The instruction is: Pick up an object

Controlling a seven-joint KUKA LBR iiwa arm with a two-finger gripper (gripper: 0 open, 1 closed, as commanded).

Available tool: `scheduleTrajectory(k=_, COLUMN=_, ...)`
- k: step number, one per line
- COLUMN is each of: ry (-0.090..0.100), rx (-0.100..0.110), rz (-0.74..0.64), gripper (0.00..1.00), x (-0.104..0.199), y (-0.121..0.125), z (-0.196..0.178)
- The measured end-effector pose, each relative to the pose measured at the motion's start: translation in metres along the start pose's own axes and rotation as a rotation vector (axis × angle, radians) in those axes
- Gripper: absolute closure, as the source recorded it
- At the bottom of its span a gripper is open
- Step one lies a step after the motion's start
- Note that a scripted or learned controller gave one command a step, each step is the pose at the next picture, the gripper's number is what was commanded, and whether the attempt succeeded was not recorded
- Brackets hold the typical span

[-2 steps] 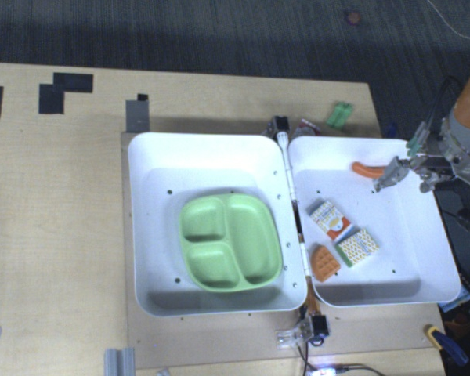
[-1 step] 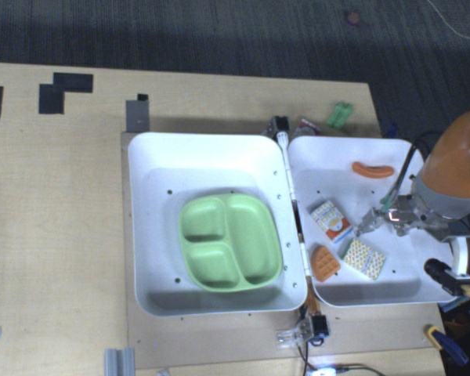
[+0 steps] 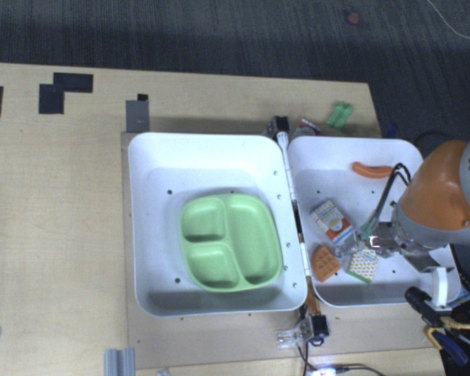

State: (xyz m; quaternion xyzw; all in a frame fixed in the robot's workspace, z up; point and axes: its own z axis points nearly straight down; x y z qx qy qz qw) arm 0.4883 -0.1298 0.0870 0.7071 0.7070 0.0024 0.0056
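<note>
Left bin (image 3: 145,210): 1 green divided plate (image 3: 231,241). Right bin (image 3: 329,163): orange sausage (image 3: 372,168) far, small carton (image 3: 330,217), waffle (image 3: 324,263) and patterned packet (image 3: 363,266) near. Gripper (image 3: 359,245) low among these, grip state unclear.

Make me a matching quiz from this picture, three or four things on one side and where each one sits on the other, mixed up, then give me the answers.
Things:
1. green plate
2. orange sausage
3. waffle
4. green toy

Places:
A. on the bench beyond the bins
B. far end of the right bin
C. middle of the left bin
D. near left corner of the right bin

Pairs: 1-C, 2-B, 3-D, 4-A
</note>
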Motion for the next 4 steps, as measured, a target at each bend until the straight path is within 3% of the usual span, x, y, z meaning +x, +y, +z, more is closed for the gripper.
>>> scheduleTrajectory(k=1, ry=0.0, rx=-0.002, rz=-0.001, gripper=1.0, x=0.0, y=0.001, z=-0.011)
scheduleTrajectory(k=2, ry=0.005, rx=0.005, rz=-0.005, gripper=1.0, x=0.054, y=0.002, z=-0.13)
scheduleTrajectory(k=3, ry=0.005, rx=0.003, rz=-0.009, gripper=1.0, x=0.054, y=0.003, z=-0.14)
scheduleTrajectory(k=4, ry=0.006, rx=0.009, rz=-0.006, gripper=1.0, x=0.098, y=0.048, z=-0.122)
